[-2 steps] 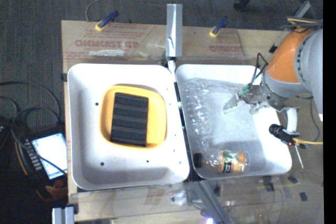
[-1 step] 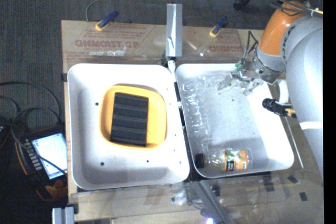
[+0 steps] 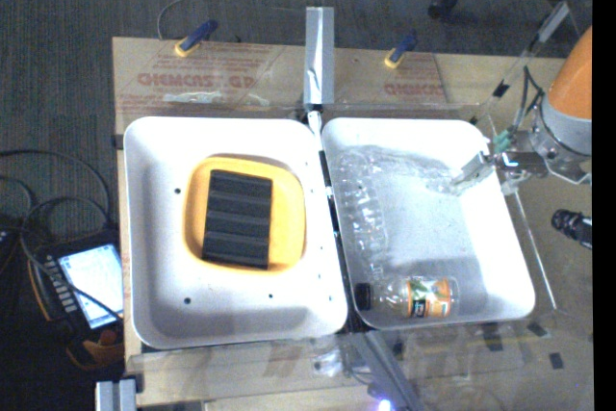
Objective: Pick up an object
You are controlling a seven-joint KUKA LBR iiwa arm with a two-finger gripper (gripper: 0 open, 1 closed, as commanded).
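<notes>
**Three candidates across the two bins**

In the left bin (image 3: 154,207), a yellow tray (image 3: 289,217) lies flat near the middle, and a black ribbed block (image 3: 238,218) sits on top of it, tilted slightly off square. Over in the right bin (image 3: 500,245), a clear plastic bottle (image 3: 414,295) lies on its side along the near wall, dark cap pointing left, its orange-and-green label facing up. Behind it, crumpled clear plastic wrap (image 3: 371,192) sprawls along the bin's left side and up toward the far corner.
</notes>
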